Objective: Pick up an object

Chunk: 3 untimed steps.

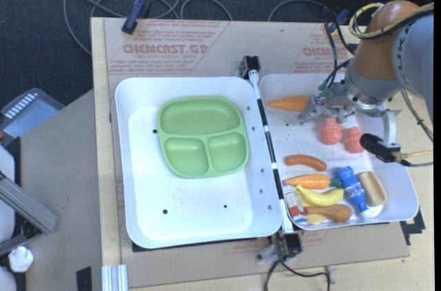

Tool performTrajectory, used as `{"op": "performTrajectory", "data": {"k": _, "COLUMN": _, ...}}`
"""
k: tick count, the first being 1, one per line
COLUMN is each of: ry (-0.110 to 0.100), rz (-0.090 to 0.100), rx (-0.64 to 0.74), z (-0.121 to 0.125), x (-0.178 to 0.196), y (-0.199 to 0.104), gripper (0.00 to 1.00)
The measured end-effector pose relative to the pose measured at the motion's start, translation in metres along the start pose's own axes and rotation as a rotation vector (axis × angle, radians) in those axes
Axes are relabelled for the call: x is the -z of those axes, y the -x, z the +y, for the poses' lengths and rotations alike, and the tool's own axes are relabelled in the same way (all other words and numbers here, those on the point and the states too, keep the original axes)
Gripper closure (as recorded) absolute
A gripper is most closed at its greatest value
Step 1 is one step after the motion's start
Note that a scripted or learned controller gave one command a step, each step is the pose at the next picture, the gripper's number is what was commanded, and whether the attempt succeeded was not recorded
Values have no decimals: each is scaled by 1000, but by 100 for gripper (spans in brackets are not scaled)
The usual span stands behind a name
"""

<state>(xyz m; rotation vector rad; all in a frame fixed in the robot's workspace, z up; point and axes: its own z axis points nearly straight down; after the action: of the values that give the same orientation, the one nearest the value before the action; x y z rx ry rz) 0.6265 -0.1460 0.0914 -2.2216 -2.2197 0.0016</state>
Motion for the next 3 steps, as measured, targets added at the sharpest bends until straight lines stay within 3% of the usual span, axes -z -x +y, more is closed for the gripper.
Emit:
{"op": "performTrajectory", "data": {"k": 1, "ry": 0, "rz": 1, "rx": 1, "z": -35, "x": -7, "y": -42, "gripper": 0}}
{"op": "performTrajectory", "data": {"k": 2, "ry": -1, "rz": 1, "rx": 0, "z": -70, "x": -7, "y": -36, "gripper": 0}}
{"op": "performTrajectory", "data": {"k": 3, "ry": 4, "rz": 0, "rx": 0, "z": -69, "x": 4, "y": -36, "gripper": 100}}
